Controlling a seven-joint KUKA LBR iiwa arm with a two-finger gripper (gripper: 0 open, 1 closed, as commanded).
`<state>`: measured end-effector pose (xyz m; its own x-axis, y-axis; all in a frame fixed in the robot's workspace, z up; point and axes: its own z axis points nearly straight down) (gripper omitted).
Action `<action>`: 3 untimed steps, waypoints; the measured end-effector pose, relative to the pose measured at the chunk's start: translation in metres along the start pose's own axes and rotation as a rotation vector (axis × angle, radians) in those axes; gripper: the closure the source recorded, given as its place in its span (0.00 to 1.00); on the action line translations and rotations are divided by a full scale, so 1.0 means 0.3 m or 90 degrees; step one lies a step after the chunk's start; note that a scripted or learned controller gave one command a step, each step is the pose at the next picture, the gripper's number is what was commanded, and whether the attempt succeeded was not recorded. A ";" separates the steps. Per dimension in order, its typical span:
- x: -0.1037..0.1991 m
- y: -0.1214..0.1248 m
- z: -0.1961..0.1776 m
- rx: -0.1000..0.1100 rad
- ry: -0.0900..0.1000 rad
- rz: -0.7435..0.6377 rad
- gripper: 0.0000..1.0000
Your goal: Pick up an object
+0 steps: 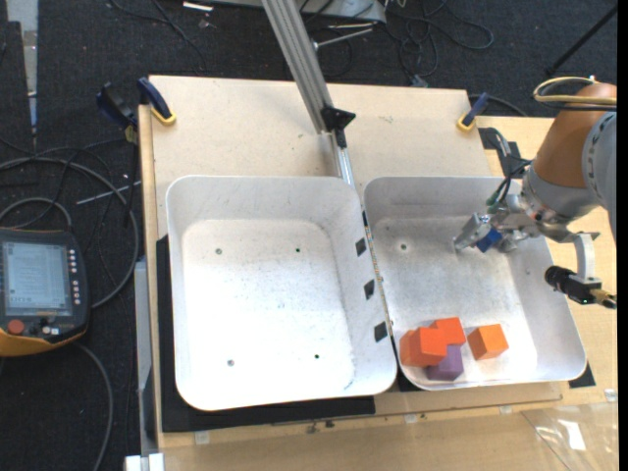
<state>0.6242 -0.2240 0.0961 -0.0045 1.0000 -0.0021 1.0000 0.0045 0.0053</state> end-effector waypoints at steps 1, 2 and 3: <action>0.114 0.130 0.000 0.000 0.001 -0.001 0.00; 0.104 0.125 -0.034 0.001 -0.001 0.000 1.00; 0.317 0.097 -0.113 0.003 0.002 -0.002 1.00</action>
